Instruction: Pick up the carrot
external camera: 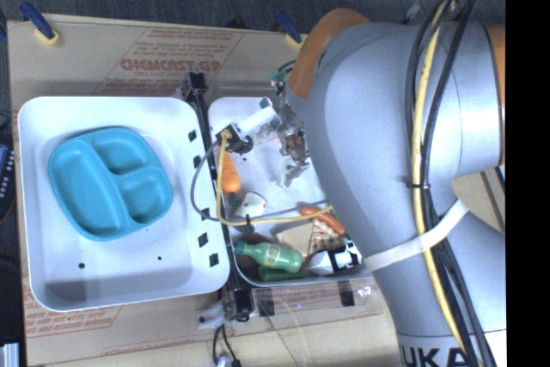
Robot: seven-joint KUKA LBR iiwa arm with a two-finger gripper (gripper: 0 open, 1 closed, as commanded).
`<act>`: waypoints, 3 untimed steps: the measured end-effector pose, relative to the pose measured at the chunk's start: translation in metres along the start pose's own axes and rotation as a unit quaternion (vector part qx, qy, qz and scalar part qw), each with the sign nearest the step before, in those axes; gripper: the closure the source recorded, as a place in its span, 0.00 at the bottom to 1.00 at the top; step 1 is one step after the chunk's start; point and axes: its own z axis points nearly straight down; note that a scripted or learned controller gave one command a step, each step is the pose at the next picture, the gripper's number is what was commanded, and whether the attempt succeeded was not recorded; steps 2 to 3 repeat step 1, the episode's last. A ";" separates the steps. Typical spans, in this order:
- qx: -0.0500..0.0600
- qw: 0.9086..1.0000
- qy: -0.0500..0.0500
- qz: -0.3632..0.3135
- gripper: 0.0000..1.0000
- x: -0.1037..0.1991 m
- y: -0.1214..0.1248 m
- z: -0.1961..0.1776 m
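Arm [404, 159]: grey, bulky, reaching in from the right and covering most of the right bin; orange band at its upper end near the bench's far edge.

Gripper [288, 152]: hangs over the far half of the right bin, pointing down, metal fingers [295, 146] in sight below the wrist.

Fingers: they look close together with nothing seen between them; the exact gap is hard to read at this slant.

Carrot [230, 175]: lies in the right bin by its left wall, to the left of the fingers and a little nearer the camera, apart from them, untouched.

Right bin [245, 112]: white; bare floor shows under and around the fingers.

Bottle [271, 259]: green, on its side at the bin's near end, well nearer the camera than the fingers.

Orange bits [325, 219]: small orange and red things at the arm's edge, nearer the camera than the fingers; what they are I cannot tell.

Cable [258, 219]: thin yellowish line running across the right bin between carrot and bottle.

Left bin [34, 185]: white, well to the left of the fingers.

Plate [109, 181]: blue, three compartments, lying in the left bin's far half.

Clamps [39, 21]: blue, at the bench's far edge.
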 end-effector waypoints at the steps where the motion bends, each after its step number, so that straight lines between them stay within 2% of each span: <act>1: -0.002 1.000 0.004 0.018 0.00 0.022 -0.016 -0.106; 3: -0.002 1.000 0.004 0.018 0.00 0.022 -0.016 -0.106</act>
